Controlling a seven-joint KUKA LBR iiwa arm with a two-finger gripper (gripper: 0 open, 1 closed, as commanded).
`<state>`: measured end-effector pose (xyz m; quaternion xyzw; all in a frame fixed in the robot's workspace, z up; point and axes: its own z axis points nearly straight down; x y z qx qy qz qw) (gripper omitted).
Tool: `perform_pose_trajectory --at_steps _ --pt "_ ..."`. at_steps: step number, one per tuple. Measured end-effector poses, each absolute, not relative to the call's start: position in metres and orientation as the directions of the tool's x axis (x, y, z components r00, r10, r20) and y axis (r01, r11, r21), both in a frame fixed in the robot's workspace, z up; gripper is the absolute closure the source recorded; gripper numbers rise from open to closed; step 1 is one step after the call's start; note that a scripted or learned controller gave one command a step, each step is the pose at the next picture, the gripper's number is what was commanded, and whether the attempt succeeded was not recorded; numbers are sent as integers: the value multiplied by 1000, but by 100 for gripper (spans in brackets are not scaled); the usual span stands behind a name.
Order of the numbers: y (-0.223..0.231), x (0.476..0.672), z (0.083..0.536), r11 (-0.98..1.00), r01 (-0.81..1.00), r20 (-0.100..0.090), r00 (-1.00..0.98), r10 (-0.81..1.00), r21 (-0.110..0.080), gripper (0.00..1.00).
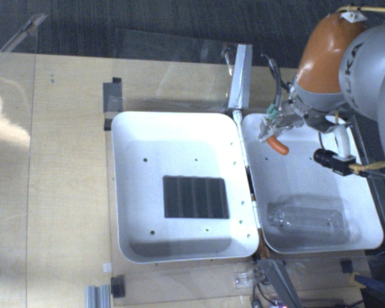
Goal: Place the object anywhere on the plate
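Over the right bin (372, 230), gripper (269, 131) seemingly touches carrot (279, 147).

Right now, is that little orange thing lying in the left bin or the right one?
In the right bin. The orange thing sits against the white floor near the bin's upper left corner, just under the gripper.

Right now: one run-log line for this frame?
gripper over right bin far-left corner | orange object at fingertips, grasp unclear | dark plate in left bin
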<state>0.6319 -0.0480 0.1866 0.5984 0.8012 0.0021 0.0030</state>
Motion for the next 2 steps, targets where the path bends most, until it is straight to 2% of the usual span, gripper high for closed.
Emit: perform_pose_trajectory --at_steps 1,2 --pt "14 602 220 230 973 0 -230 973 6 100" --pt "15 604 231 235 972 -1 -235 972 12 100"
